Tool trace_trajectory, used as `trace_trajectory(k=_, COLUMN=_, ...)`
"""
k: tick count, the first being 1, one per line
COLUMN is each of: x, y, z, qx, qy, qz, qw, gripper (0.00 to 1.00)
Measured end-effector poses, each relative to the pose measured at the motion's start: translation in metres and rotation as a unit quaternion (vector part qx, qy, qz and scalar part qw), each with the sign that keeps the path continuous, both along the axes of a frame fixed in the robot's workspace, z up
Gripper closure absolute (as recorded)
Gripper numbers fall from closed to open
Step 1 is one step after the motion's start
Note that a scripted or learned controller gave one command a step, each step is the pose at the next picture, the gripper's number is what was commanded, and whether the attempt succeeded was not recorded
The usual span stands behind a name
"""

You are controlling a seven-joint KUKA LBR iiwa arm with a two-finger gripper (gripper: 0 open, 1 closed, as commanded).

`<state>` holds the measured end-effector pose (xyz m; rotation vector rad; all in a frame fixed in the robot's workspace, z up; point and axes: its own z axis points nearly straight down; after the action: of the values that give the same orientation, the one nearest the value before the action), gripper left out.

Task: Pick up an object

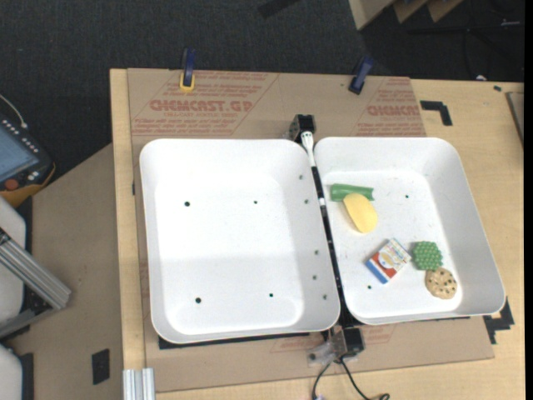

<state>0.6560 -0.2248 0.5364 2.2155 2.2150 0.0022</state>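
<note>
Right side of frame is where the arm enters; pincer state: cannot tell. Nearest that side, lower right of the right bin: brown speckled cookie, green knobbly piece, and a small red-white-blue box lying tilted. Further left, near the divider, sits the yellow piece, long axis upper-left to lower-right, touching a green strip. Left bin lies beyond.

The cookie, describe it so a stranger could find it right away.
Look in the right bin, at its near right corner. The cookie lies there, just below a green piece. It alone is round, tan and dotted with dark chips.
</note>
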Motion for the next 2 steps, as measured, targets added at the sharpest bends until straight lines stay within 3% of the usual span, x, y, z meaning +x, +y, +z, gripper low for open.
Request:
trace_trajectory(k=1, x=-0.001, y=0.001, z=-0.001, qx=0.0012, qy=0.002, qz=0.000, qw=1.0000, gripper=0.00)
trace_trajectory(k=2, x=-0.001, y=0.001, z=0.011, qx=-0.0008, qy=-0.001, qz=0.001, qw=1.0000, gripper=1.00)
